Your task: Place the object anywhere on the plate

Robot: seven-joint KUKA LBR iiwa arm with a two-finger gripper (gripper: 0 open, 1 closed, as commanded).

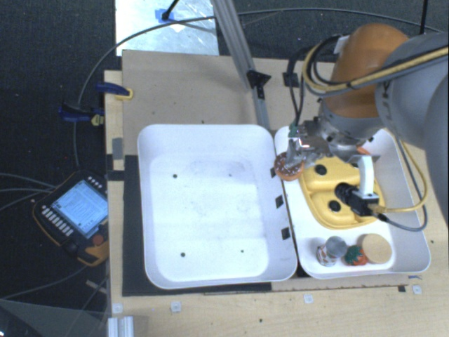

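Seemingly, pincer (295, 154) beside yellow plate (330, 203).

Bench (182, 90) top is tan board, sitting on dark speckled carpet (49, 41). Everything below is placed relative to the bench. Beyond its far edge: a pale shiny sheet (151, 20) on the floor, catching bright light, with a bit of blue tape (167, 15) on it. A grey pole (235, 37) slants in over the far edge. Blue clamps (95, 100) grip the left edge. Left of the bench, on the carpet: a handheld pendant (76, 213) with lit screen, orange trim. Loose cables (42, 181) run across the carpet on that side.
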